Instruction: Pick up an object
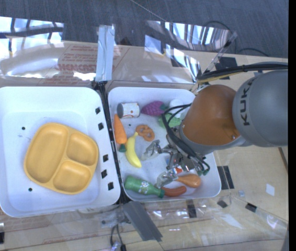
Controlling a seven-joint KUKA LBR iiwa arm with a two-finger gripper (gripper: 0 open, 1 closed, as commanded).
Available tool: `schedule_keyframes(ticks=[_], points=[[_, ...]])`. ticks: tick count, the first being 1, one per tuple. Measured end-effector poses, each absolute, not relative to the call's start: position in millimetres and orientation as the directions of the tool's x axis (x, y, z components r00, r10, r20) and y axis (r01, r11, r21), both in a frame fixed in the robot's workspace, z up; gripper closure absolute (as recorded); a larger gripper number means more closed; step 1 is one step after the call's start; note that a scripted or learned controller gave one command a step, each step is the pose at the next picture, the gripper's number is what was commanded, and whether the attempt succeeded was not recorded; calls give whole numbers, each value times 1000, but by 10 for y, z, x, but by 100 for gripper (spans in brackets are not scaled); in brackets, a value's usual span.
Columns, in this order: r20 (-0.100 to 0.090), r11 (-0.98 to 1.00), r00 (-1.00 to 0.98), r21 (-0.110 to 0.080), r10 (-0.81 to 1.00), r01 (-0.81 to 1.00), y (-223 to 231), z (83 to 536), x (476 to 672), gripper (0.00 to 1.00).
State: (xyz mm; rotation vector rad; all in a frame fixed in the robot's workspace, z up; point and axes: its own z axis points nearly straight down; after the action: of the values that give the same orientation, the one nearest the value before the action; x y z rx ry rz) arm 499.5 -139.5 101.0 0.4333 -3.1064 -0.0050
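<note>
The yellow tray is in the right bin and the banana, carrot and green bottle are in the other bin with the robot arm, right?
Not quite. The camera view shows the yellow tray in the left bin, not the right one. The rest holds: the banana, carrot and green bottle lie in the other bin, where the arm reaches in.

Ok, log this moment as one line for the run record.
arm: over right bin | gripper: low among toys, near green bottle and banana | grasp: unconfirmed | left bin: yellow divided plate

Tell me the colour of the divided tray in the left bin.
Yellow. The tray shows in the camera view.
</note>
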Motion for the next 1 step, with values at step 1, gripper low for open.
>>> schedule_keyframes(ticks=[1], points=[[1, 882, -882, 3, -470, -470, -1159, 887, 5740, 0]])
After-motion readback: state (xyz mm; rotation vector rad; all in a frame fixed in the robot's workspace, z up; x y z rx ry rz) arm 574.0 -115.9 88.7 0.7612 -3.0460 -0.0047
